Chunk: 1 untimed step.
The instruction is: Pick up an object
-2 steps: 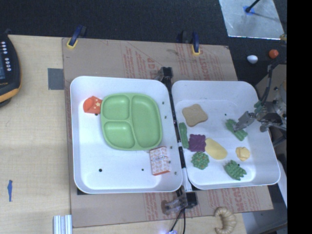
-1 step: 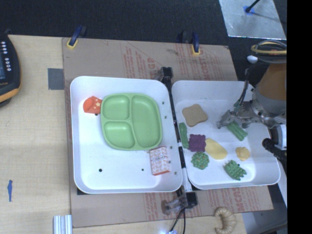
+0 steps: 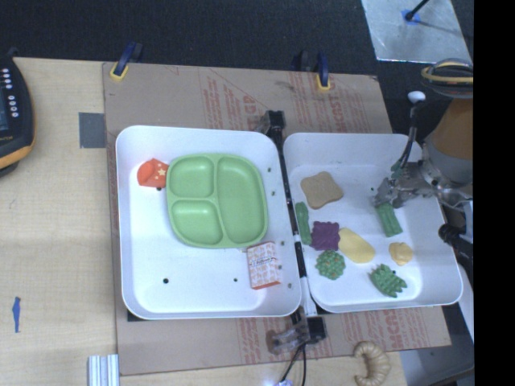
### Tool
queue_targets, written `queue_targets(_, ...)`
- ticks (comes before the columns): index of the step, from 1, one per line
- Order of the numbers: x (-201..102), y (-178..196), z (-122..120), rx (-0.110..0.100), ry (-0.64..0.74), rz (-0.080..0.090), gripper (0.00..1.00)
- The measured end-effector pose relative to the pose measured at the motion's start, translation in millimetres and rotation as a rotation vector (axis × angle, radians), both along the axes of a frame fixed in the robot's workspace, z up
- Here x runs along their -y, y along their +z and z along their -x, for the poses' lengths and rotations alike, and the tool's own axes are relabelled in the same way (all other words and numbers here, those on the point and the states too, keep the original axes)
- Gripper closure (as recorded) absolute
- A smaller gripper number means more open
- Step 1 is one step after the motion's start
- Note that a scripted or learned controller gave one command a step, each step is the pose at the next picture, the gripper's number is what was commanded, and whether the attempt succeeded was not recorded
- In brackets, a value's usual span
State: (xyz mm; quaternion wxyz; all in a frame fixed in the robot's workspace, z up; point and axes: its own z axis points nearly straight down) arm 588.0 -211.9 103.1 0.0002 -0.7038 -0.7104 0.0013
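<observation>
From my screen, the bench point(image 3: 56, 240) was the biggest thing, with a brown board point(image 3: 241, 95) clamped on it under both bins. The left bin point(image 3: 145, 288) sat at about nine o'clock from the frame's centre, the right bin point(image 3: 434, 288) at about three o'clock, their inner walls just beside each other.

In the left bin I saw a green tray point(image 3: 217, 200) with three compartments, lying flat near the bin's middle. A red piece point(image 3: 152, 173) touched the tray's rim at its ten o'clock. A small carton point(image 3: 263, 264), red and white, lay at the tray's five o'clock, just beside its rim.

The arm point(image 3: 452, 135) came in at three o'clock, over the right bin's upper right corner. The gripper point(image 3: 394, 197) hung low over that bin, right by a green stick point(image 3: 390, 220) at its six o'clock. I could not tell how far it was open, or whether it touched the stick.

The rest lay in the right bin. A tan toast point(image 3: 321, 188) was at ten o'clock from the bin's middle. A thin green pod point(image 3: 302, 223) lay along the left wall. A purple piece point(image 3: 325, 235) touched a yellow lump point(image 3: 356, 246) at its three o'clock. Below them sat a round green piece point(image 3: 330, 264), and a spiky green piece point(image 3: 388, 281) at five o'clock. A small yellow nub point(image 3: 401, 253) was near the right wall.
</observation>
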Motion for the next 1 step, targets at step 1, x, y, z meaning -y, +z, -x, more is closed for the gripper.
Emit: queue_targets(1, -55.2, 63.7, 41.0, -0.001, -0.001, -0.004, 1.00)
